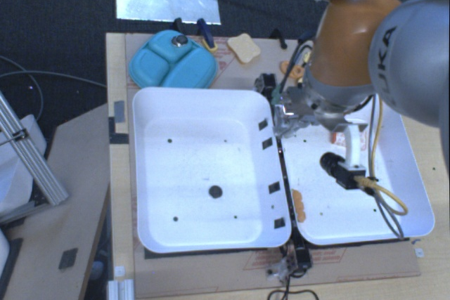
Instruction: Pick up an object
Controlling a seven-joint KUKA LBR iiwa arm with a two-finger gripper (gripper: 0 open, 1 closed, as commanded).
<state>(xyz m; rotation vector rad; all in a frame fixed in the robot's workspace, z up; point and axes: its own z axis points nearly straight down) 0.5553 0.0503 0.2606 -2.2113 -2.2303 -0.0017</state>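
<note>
My gripper (285, 114) hangs low over the far left corner of the right bin (415, 211), close to the wall between the bins; the arm's grey and orange wrist hides most of it. A small orange piece (298, 204) lies in the right bin against its left wall. A red and white item (346, 140) shows partly from under the arm. In the left bin (151, 151) a small dark round object (215, 191) lies near the middle. I see nothing held by the gripper.
A black cylinder (339, 171) with a looping yellow cable (385, 199) hangs from the arm over the right bin. Behind the bins lie a blue divided tray (173, 61), a toast-like piece (244, 48) and a small orange item (291, 69).
</note>
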